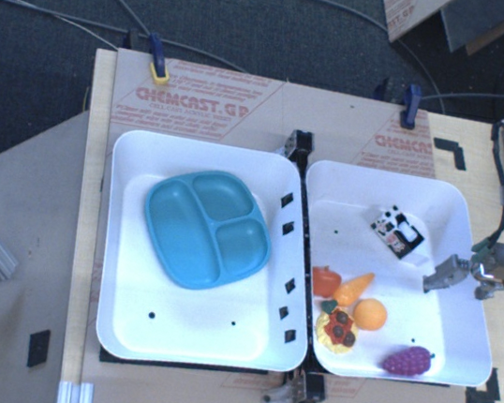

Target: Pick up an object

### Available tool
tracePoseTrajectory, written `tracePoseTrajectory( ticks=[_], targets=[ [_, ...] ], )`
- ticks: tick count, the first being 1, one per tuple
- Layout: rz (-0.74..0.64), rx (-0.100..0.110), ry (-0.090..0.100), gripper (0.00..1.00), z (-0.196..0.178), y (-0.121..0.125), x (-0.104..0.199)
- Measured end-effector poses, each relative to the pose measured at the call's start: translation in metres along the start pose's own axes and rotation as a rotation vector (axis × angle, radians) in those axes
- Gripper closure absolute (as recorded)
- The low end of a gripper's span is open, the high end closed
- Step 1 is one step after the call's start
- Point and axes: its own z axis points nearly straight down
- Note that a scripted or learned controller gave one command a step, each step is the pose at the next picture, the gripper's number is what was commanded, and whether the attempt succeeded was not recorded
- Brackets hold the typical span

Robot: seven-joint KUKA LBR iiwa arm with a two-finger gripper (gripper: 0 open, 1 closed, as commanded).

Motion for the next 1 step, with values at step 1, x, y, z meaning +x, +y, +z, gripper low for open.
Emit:
tracePoseTrajectory(
  ticks=[1],
  targets=[
    [0.0,0.0,0.0,0.0,0.0568,0.0065,0.0079]
  ],
)
